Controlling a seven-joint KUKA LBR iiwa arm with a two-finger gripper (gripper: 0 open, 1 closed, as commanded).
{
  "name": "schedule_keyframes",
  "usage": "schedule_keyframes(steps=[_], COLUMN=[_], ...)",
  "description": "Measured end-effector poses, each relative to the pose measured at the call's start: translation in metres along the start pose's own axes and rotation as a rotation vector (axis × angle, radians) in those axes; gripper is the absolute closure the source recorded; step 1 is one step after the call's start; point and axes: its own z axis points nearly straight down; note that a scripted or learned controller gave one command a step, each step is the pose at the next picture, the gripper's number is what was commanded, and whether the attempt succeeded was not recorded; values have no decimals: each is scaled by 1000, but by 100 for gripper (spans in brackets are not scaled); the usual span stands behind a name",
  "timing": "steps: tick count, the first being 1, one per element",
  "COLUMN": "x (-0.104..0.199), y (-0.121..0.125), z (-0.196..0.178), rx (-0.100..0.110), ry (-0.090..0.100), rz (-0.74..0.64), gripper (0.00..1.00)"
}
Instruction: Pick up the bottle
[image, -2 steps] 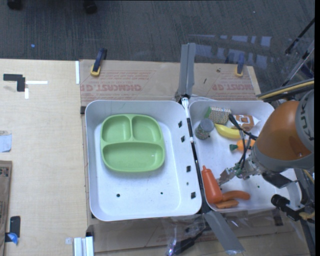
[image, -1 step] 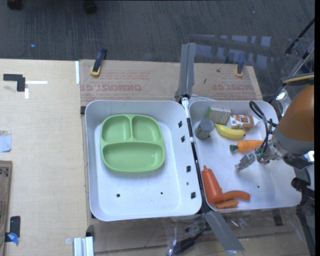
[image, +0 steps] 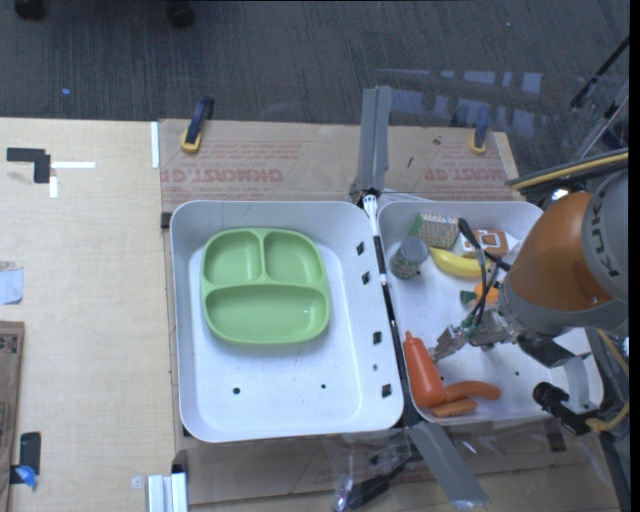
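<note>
Orange-red bottle (image: 421, 371) lying on its side in the right bin (image: 520, 212), against the near-left wall, narrow cap end toward the far side. Gripper (image: 447, 343) low just right of the neck, apart from it, fingers a narrow gap, nothing between. Probably light, stiff plastic, smooth and prone to roll; best grasped across the broad body, not the tapered neck.

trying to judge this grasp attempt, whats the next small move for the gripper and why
Probably a short shift toward the left bin and down. The gripper sits just right of the bottle's upper end, beside it rather than around it. The bottle lies flat along the right bin's left wall.
</note>
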Motion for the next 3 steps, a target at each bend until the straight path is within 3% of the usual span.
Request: schedule_keyframes(steps=[1, 2, 3], x=[-88, 3, -38], y=[-20, -15, 56], z=[-8, 1, 1], rx=[1, 3, 3], ry=[2, 2, 2], rz=[-66, 216, 108], gripper=[0, 0, 0])
